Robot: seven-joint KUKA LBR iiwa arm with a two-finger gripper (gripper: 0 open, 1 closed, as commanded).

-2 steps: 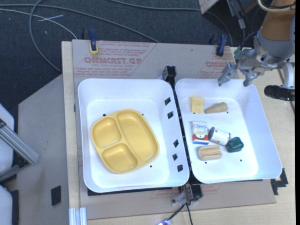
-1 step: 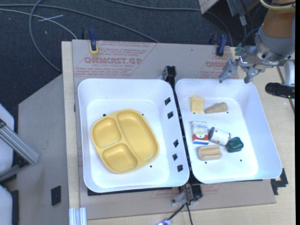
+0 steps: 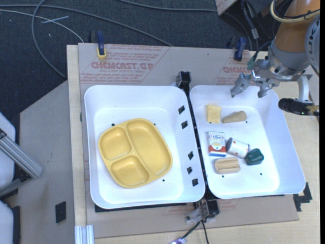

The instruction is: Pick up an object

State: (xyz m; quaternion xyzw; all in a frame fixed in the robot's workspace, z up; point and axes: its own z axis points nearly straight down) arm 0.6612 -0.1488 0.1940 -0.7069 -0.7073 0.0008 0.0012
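My gripper [image 3: 251, 89] hangs over the far edge of the right bin [image 3: 284, 141], its two fingers spread apart with nothing between them. Below it in the bin lie a yellow block [image 3: 214, 113] and a tan bread-like piece [image 3: 234, 117]. Nearer the front are a small red, white and blue carton [image 3: 217, 142], a white and red can on its side [image 3: 237, 147], a dark green object [image 3: 254, 157] and a tan roll [image 3: 227, 165]. The gripper is above and behind all of them, touching none.
The left bin [image 3: 96, 111] holds a yellow three-compartment plate [image 3: 134, 152]. Black clips run down the divider [image 3: 192, 136] between the bins. Blue clamps [image 3: 100, 43] hold the cardboard base at the back. Cables lie on the dark floor behind.
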